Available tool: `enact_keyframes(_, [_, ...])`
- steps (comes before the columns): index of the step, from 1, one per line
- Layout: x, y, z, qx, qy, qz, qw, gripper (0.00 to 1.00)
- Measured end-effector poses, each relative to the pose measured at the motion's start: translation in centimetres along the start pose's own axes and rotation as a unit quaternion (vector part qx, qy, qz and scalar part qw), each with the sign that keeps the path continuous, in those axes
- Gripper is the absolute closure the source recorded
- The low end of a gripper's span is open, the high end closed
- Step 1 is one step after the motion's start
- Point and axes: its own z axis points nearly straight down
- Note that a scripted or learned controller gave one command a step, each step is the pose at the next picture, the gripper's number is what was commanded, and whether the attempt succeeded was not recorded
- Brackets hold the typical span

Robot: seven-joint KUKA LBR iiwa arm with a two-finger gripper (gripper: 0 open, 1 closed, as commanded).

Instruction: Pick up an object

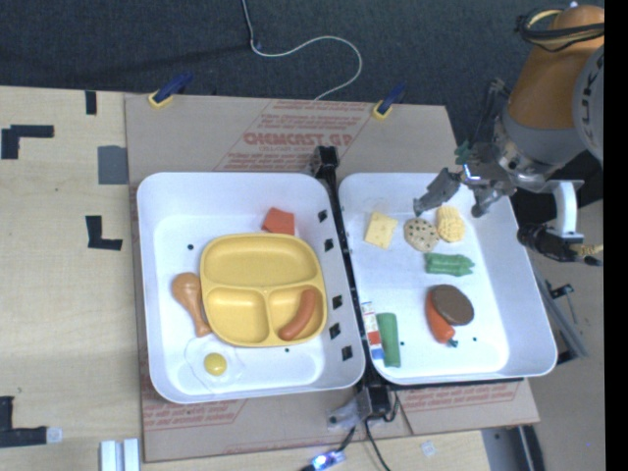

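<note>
One arm [549, 86] in from right, bent down over far end of right bin [520, 332]. Gripper [453, 204] spread open, nothing between fingers, poised above waffle-like yellow piece [450, 225], beside spotted cookie [420, 233].

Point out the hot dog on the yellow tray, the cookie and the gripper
hot dog [302, 314], camera view, on its middle, in the yellow tray's lower right compartment
cookie [420, 233], camera view, on its speckled face
gripper [455, 204], camera view, midway between the fingertips
</note>
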Motion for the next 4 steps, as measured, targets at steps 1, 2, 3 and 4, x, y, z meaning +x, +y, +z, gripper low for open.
enact_keyframes(1, [0.0,0.2,-0.8,-0.007,-0.001,-0.001,1.0,0.0])
enact_keyframes(2, [0.5,1.0,5.2,-0.004,-0.001,-0.002,1.0,0.0])
enact_keyframes(3, [1.5,0.6,10.2,-0.004,-0.001,-0.002,1.0,0.0])
enact_keyframes(4, [1.6,0.6,15.5,-0.006,-0.001,-0.002,1.0,0.0])
